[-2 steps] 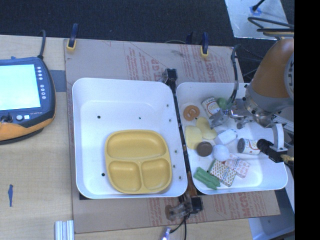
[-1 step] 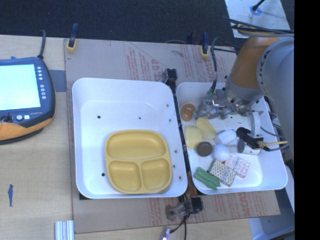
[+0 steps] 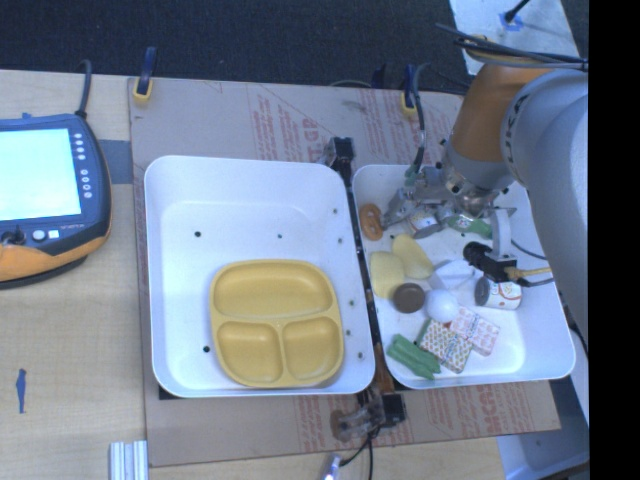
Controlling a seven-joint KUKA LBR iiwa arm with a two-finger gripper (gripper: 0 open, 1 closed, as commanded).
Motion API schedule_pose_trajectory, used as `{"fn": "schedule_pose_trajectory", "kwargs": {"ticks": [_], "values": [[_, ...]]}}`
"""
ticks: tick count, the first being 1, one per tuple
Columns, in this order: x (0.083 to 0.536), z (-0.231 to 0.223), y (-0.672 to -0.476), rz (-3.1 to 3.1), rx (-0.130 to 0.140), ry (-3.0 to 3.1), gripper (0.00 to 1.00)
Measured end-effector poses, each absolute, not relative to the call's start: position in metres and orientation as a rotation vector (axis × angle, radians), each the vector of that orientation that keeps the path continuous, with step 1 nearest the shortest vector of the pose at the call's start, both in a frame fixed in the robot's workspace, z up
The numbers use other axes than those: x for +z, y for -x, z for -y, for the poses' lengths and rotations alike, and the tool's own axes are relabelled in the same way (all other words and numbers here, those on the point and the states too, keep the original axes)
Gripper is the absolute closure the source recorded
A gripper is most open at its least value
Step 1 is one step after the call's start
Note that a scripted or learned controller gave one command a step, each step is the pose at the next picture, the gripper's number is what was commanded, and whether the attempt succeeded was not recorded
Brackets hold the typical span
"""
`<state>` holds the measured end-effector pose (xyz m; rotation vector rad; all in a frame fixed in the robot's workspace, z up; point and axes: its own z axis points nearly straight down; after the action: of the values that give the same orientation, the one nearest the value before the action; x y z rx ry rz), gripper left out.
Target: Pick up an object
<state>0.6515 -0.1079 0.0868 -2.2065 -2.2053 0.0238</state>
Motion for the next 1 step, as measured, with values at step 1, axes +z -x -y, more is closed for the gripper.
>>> {"fn": "schedule_pose_trajectory", "kwargs": {"ticks": [1], "values": [[0.0973,0.1082,-0.6535,2.215,0.019,2.204,1.0]]}}
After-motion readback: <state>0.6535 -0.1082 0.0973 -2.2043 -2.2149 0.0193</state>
